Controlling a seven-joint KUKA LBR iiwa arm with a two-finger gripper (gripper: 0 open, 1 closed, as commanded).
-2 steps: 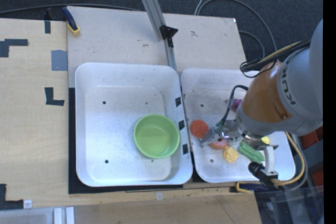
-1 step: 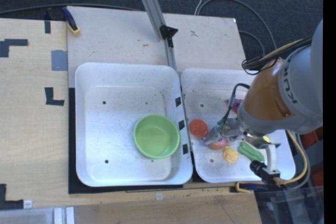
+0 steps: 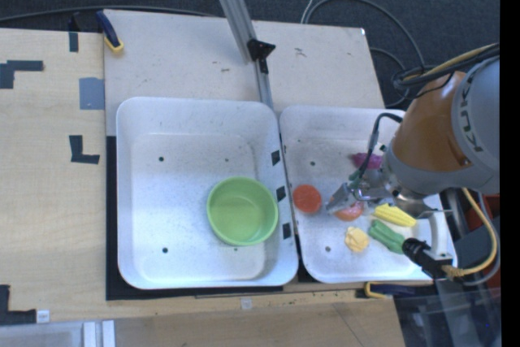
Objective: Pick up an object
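While the arm (image 3: 443, 134) reaches over the right bin (image 3: 325, 122), the hand (image 3: 348, 197) sits low near the bin's centre, directly over a small red-orange rounded object (image 3: 350, 213) and touching or nearly touching it. Whether the hand is open or closed cannot be determined. An orange-red disc (image 3: 306, 198) lies just beside it toward the left bin (image 3: 146, 126), which contains a green bowl (image 3: 242, 211).

Arm (image 3: 443, 138) reaches in from right, wrist bent down, gripper (image 3: 341, 201) low (finger state unclear) pointing left.
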